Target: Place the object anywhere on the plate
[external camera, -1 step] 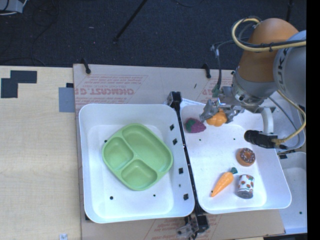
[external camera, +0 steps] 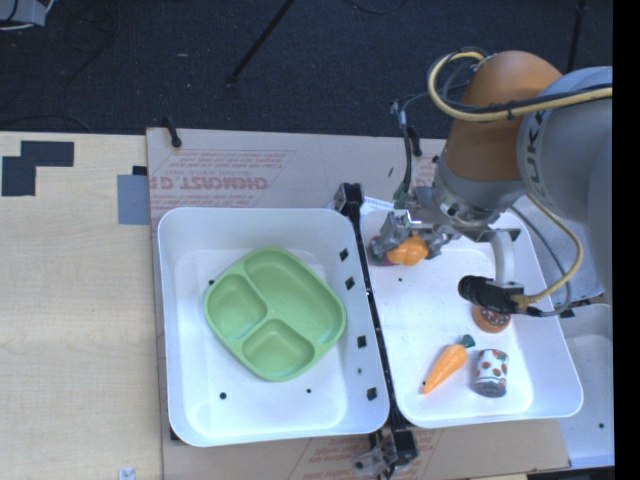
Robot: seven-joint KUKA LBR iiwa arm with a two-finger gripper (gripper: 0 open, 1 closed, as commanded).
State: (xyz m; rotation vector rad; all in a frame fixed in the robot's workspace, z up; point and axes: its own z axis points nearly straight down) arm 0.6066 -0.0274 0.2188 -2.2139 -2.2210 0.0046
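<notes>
Reaching in from the right, arm (external camera: 530, 128) bent low over right bin (external camera: 560, 388), jaws pinching orange object (external camera: 407, 253).

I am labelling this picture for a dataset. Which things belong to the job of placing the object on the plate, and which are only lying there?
Belong to the job:
- gripper
- small orange object at the gripper
- green divided plate in the left bin

Just lying about, in the right bin:
- toy carrot
- small can
- small brown round thing

Overhead camera, slanted down (both bins (external camera: 262, 226))
</notes>
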